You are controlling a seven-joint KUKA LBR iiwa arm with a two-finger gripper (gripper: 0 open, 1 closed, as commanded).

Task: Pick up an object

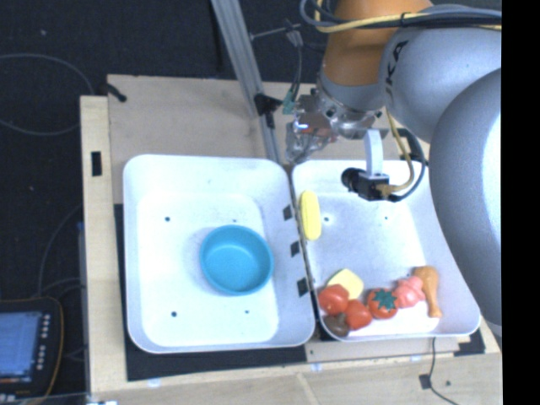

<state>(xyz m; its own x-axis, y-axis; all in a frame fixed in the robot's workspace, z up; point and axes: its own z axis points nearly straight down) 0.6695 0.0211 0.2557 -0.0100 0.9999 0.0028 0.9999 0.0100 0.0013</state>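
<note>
Gripper [302, 138] sits at the far end of the bench, right over the wall shared by the two bins, near their back rims. Nothing shows between the fingers; can't tell from this angle whether they're parted or closed. Nearest pickable thing is the yellow banana-like piece [310, 215] in the right bin [396, 243], lying just beside the shared wall. It's straight toward the camera from the gripper, near but not touching. Long axis runs front-to-back along the wall, so I'd judge a grasp wants the fingers closing across it, side to side, and the wall beside it leaves little room for the finger on that side. Rest of the toys are bunched in the near corner of the right bin: yellow wedge [346, 283], red tomatoes [342, 306], strawberry [382, 303], pink-and-orange drumstick shape [419, 289], all touching or nearly so, well apart from the gripper. Left bin [152, 201] has a blue bowl [236, 260] mid-floor, also well apart. Pick not started, by the look of it.
</note>
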